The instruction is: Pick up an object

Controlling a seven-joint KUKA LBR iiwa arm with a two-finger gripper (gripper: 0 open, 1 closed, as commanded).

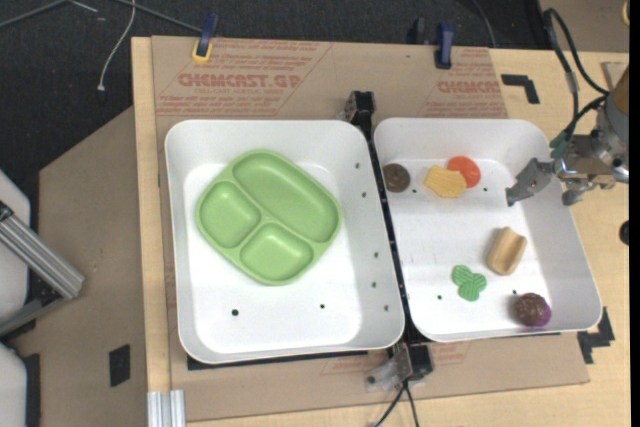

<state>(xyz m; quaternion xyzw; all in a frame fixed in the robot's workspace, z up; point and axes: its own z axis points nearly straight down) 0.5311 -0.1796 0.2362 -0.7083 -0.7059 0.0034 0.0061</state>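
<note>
1. Leftmost, the left bin (pixel 190 215) holds a green divided plate (pixel 267 215).
2. The right bin (pixel 420 305) has a brown ball (pixel 397 177) near its left wall, then a yellow piece (pixel 445 182) touching an orange one (pixel 464 169).
3. Lower sit a green toy (pixel 468 282), a tan roll (pixel 506 250) and a purple ball (pixel 531 309).
4. At the bin's right edge, the gripper (pixel 548 187) hangs open, holding nothing.
</note>
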